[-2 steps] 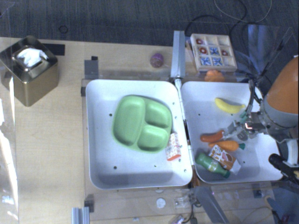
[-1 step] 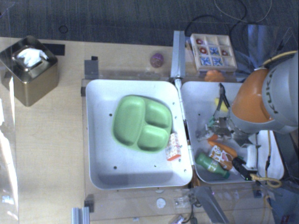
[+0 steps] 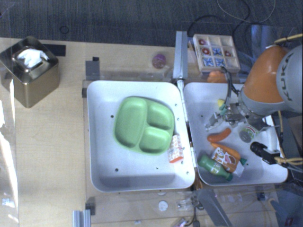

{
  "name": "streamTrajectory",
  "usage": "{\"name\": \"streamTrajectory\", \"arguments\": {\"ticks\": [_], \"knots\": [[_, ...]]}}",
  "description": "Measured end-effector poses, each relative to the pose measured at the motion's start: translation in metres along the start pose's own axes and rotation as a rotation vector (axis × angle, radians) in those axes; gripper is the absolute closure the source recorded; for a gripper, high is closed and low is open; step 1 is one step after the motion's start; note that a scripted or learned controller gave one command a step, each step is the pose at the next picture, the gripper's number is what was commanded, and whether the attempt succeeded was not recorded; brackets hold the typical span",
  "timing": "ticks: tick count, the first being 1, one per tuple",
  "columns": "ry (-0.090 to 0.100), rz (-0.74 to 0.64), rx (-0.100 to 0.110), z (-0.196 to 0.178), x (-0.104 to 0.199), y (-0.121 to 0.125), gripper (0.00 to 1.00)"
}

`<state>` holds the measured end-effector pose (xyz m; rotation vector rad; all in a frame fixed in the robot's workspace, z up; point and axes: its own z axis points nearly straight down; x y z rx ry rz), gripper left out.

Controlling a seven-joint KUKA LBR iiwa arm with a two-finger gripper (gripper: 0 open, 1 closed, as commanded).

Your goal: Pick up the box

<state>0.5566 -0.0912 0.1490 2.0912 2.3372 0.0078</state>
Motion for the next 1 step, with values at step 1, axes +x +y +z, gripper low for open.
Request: {"name": "streamTrajectory", "arguments": {"ticks": [1], "knots": [[-0.001,-0.002,-0.008,-0.0116,0.0005,0.0027,1.00]]}}
